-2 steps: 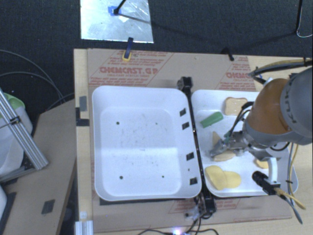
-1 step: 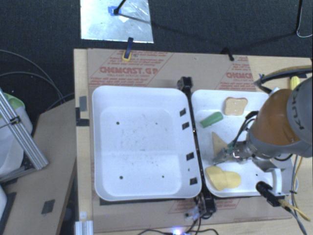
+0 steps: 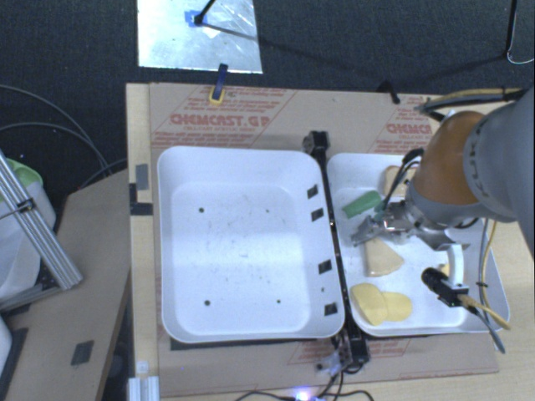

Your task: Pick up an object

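**Camera view: arm low in the right bin, among the objects**

The camera view looks down on two white bins set side by side on a cardboard sheet. The left bin has a bare floor with a few small dark marks. The right bin holds the objects. The arm, grey with an orange band, comes in from the right and bends down into this bin.

The gripper is low over the left part of the right bin, and its metal tip points to the left, toward the divider between the bins. I cannot tell if it is released or clenched, because the parts are too small and blurred together.

A green object lies just above the tip, very near it. A pale wedge-shaped object lies just below the gripper. A yellow object rests near the front wall, apart from the gripper. A round cream object sits near the back, beside the arm. No object is visibly lifted.
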`<move>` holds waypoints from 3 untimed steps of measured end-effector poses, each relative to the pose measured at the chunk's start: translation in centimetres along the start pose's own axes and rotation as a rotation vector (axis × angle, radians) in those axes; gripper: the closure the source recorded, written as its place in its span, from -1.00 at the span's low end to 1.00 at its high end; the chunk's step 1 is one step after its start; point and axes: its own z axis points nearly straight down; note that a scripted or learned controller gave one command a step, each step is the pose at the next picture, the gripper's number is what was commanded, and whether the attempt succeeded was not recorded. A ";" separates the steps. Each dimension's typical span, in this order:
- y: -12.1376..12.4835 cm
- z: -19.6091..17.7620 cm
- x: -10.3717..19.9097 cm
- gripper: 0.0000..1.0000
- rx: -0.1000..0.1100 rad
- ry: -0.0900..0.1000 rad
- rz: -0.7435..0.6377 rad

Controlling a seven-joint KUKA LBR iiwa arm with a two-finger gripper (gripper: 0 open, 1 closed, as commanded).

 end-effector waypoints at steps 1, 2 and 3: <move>-7.5 -10.5 6.0 -1.00 0.004 0.004 -0.001; -7.5 0.4 0.1 -1.00 0.007 0.000 0.011; -3.1 0.0 -7.6 -1.00 0.001 -0.005 0.009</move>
